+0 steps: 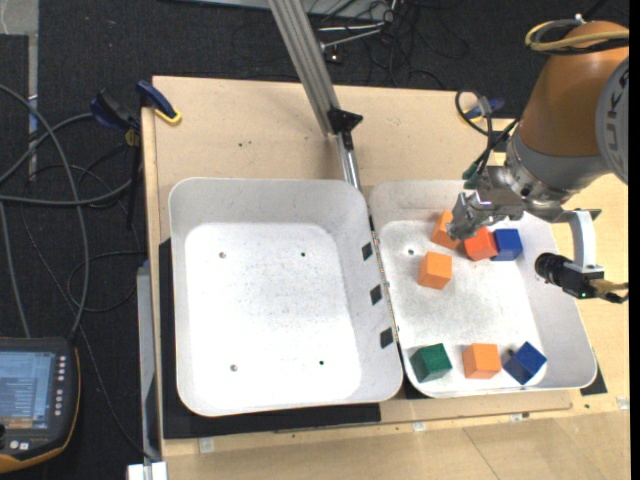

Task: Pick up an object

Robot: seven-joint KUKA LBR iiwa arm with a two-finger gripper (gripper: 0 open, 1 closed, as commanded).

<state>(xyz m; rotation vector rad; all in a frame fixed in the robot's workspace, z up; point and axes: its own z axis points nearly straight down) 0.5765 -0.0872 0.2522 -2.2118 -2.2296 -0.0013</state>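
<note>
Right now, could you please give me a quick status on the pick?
End effector low in right bin, over the block cluster. Nearest: orange block, red block, blue block. Grasp unconfirmed. Blocks crowd each other.

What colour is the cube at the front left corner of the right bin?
Green; it shows clearly in the camera view, beside an orange cube.

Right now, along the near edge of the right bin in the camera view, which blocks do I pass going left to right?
green block → orange block → blue block. All three sit apart from each other in the right bin, well clear of the gripper at the far side.
</note>
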